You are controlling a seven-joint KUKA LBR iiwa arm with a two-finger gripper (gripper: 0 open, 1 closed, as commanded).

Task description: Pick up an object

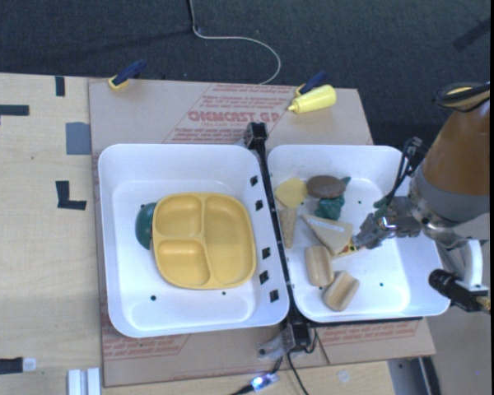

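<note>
The right bin point(395, 299) holds several small items: a pale yellow piece point(291, 192), a brown oval piece point(325, 187), a teal piece point(329, 207), a cream wedge point(329, 233) and two tan bread-like blocks point(317, 265) point(341, 290). My gripper point(365, 239) hangs low over the middle of this bin, just right of the cream wedge, its tip near the wedge's right corner. The arm reaches in from the right with its orange band point(459, 151) above the wrist.
The left bin point(123, 303) holds a yellow divided plate point(204, 239) lying over a dark green object point(143, 225). A black divider point(267, 212) runs between the bins. Yellow clamps point(313, 99) point(125, 74) sit on the cardboard behind them.
</note>
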